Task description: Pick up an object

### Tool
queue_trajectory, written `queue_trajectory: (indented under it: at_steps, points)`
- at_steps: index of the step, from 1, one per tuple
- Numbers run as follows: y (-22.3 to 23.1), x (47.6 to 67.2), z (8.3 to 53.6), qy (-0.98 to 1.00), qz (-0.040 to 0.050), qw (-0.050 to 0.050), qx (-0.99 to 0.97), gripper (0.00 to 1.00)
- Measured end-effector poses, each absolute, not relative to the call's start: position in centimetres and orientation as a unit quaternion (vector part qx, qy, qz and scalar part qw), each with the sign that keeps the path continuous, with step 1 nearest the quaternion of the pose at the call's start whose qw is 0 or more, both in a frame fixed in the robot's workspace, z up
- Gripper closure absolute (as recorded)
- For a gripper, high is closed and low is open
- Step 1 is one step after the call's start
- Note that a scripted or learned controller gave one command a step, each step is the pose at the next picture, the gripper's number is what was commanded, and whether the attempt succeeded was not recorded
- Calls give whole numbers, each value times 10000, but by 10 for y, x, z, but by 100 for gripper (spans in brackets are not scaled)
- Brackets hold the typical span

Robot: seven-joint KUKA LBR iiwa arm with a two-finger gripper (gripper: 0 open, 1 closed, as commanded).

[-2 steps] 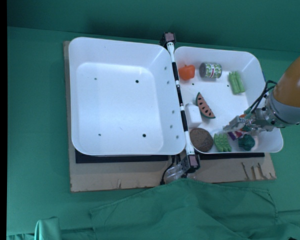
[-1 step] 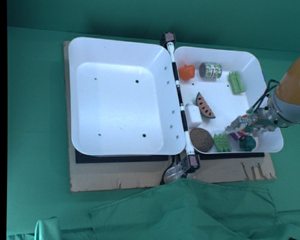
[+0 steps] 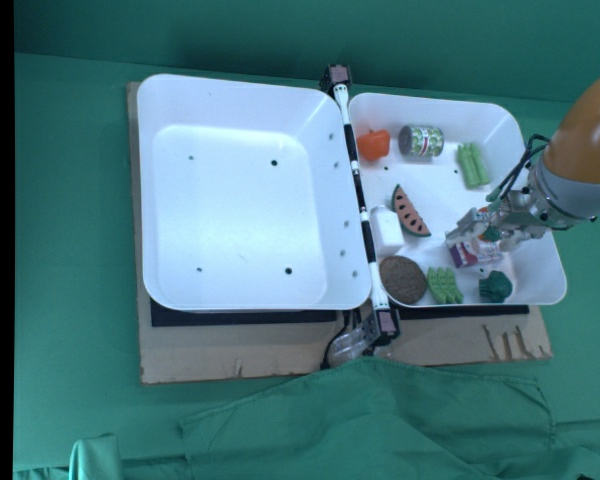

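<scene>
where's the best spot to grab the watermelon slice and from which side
Probably from straight above, fingers closing across the flat faces of the watermelon slice near its middle. It lies alone on the right bin floor, with bare space on both sides; the white block sits just below-left, so avoid that end.

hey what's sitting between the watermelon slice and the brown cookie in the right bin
In the camera view, a small white block lies by the left wall, below the watermelon slice and just above the brown cookie. Otherwise the stretch is bare floor of the right bin.
</scene>
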State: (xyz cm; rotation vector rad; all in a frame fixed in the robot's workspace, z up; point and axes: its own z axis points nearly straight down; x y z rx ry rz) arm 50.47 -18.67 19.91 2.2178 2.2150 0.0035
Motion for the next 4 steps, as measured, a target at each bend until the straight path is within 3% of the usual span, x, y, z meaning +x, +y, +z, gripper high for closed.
queue_trajectory:
  at_steps: [1,2,4]
  points:
    - [-163,535,185,7060,17,80,7081,0]
    - [-159,472,186,7047,49,117,7094,0]
    - [-159,473,185,7056,46,112,7085,0]
